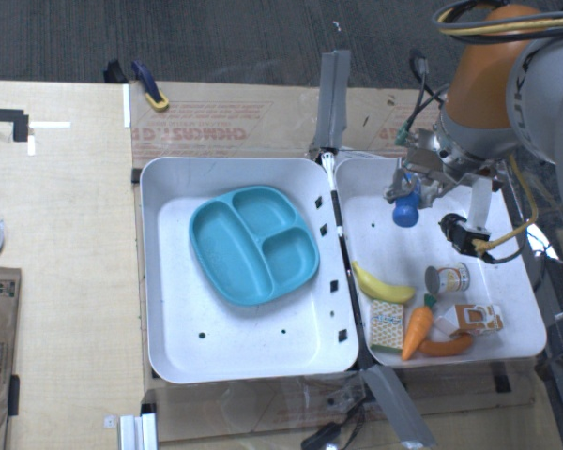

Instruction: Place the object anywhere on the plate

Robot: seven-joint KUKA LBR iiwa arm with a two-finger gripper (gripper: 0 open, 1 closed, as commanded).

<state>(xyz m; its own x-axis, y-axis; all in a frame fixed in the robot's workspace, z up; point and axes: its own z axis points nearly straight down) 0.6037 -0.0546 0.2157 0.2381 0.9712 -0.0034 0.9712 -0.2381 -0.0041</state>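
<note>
The blue plate, smooth moulded plastic with three compartments, lies in the left bin. In the right bin, a small blue object sits clamped between the fingers of the end effector. It looks light, rigid and slick, best pinched across its narrow upper part.

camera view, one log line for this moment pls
gripper: over right bin, blue object at its tip | grasp: unclear | plate: left bin, nothing on it | banana, carrot: right bin
</note>
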